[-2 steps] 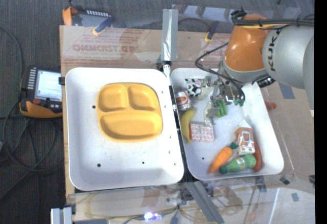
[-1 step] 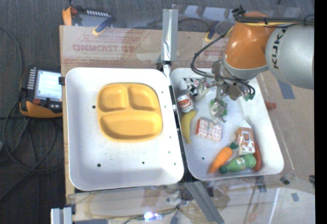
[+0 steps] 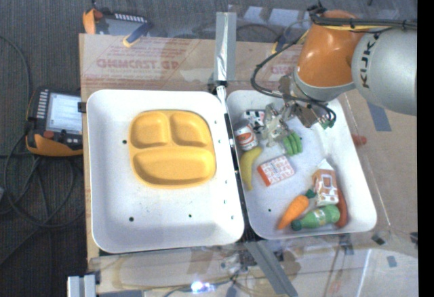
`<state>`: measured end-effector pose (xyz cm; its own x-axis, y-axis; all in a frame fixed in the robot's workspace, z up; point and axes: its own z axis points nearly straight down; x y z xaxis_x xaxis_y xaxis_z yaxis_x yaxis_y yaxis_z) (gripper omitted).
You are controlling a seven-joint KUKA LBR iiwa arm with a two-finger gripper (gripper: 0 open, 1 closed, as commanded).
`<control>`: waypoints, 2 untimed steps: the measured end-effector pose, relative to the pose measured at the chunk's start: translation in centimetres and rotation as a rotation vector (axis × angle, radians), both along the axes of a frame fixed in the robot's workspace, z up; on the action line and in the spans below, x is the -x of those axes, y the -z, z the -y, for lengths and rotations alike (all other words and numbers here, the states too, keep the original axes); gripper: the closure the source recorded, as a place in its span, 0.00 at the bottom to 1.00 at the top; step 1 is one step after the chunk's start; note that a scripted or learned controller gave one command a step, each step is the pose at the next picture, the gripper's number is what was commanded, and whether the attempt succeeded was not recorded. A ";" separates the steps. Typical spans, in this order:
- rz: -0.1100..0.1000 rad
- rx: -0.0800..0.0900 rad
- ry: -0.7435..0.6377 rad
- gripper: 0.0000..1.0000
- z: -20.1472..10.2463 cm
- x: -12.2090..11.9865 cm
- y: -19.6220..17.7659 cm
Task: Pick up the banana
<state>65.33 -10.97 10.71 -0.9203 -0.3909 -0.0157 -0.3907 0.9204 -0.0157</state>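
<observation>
The yellow banana (image 3: 248, 165) lies along the left wall of the right bin (image 3: 358, 173), its tip pointing toward the front. My gripper (image 3: 275, 127) hangs over the back of that bin, a short way right of and behind the banana, close to a small can and green pods. Nothing shows between its fingers and the banana lies apart from it. The arm's orange band sits just above, at the bin's back edge.
The left bin (image 3: 102, 221) holds a yellow divided tray (image 3: 173, 147). In the right bin lie a small can (image 3: 245, 137), green pods (image 3: 293, 144), a red-and-white packet (image 3: 276, 170), a carrot (image 3: 293, 211), a green bottle (image 3: 315, 218) and a small carton (image 3: 325, 185).
</observation>
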 end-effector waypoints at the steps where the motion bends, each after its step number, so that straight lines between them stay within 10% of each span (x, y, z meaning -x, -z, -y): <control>1: -0.028 0.002 0.001 0.00 0.3 0.6 0.4; 2: -0.029 -0.005 -0.217 0.00 0.1 0.4 0.9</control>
